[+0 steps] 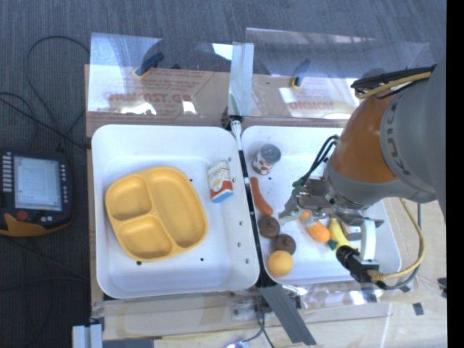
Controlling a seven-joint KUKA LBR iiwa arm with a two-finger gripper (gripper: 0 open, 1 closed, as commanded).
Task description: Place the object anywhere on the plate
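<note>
1. The object I take to be the target is the small orange piece [317, 231], shaped like a carrot, lying in the right bin [290, 140] toward its near right part, just beside a yellow piece [337, 232]; which item the program has picked is my guess from where the arm sits
2. The gripper [313, 207] hangs low over that spot, right above the orange piece; I cannot tell from here whether it is apart, together or clamped on anything, since the wrist hides it
3. The yellow plate [154, 212], with three compartments, rests in the left bin [101, 194], near its left wall, and has nothing on it
4. Other items in the right bin: a small can [266, 158] near the far left corner, a red-orange stick [261, 196] along the left wall, two brown rounds [270, 226] [284, 243] and an orange ball [280, 263] near the near left corner
5. A small carton [220, 180] lies in the left bin by the dividing wall
6. My judgement: this is the grasp step, not the carry
7. Next I would want a firm hold confirmed, then a lift clear of the dividing wall and a move left over the plate before release
</note>
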